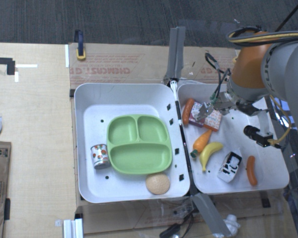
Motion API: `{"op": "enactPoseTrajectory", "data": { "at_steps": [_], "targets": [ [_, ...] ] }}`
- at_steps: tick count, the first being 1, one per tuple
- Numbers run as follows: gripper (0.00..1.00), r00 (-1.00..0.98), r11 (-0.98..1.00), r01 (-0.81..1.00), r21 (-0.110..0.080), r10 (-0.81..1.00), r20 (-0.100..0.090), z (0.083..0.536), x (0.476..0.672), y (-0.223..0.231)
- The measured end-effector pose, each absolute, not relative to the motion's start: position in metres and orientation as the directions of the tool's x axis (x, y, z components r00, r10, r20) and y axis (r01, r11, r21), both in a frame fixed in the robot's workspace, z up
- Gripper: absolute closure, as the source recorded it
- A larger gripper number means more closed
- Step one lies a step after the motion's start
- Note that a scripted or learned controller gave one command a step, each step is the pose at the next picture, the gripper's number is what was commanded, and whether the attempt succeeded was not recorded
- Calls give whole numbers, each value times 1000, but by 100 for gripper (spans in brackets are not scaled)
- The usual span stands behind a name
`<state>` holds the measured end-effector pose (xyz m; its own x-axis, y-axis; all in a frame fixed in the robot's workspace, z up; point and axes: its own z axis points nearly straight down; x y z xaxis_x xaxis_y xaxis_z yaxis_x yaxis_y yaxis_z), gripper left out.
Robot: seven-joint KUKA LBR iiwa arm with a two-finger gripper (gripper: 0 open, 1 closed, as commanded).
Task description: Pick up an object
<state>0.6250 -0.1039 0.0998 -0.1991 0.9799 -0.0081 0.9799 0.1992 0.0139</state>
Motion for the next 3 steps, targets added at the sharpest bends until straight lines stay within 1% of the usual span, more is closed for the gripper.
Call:
{"op": "enactPoseTrajectory", "data": {
  "at_steps": [1, 2, 3],
  "targets": [
    [100, -195, 195, 981, 19, 981, -13, 111, 627, -106],
    [0, -195, 195, 981, 19, 981, -13, 111, 626, -107],
    [0, -352, 352, 936, 12, 936, -6, 98, 621, -110]
  ]
}}
